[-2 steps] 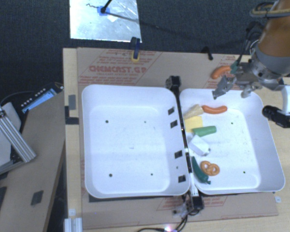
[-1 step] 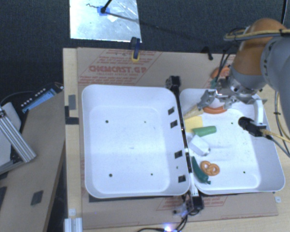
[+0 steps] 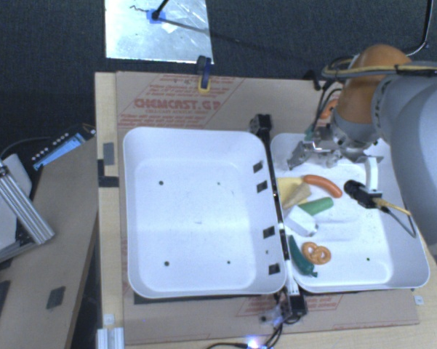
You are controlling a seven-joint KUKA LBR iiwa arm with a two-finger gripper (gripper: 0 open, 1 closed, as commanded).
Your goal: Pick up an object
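The left bin (image 3: pixel 196 217) sits beside the right bin (image 3: pixel 393 267), which holds a yellow wedge (image 3: pixel 292 192), orange sausage (image 3: pixel 323 185), green piece (image 3: pixel 316 206) and pretzel (image 3: pixel 317 253). The gripper (image 3: pixel 316 151) hangs just above the sausage; whether its jaws are wide or narrow cannot be told.

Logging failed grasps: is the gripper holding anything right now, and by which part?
Nothing shows between the gripper's fingers; it hovers at the right bin's upper edge, apart from the orange sausage.
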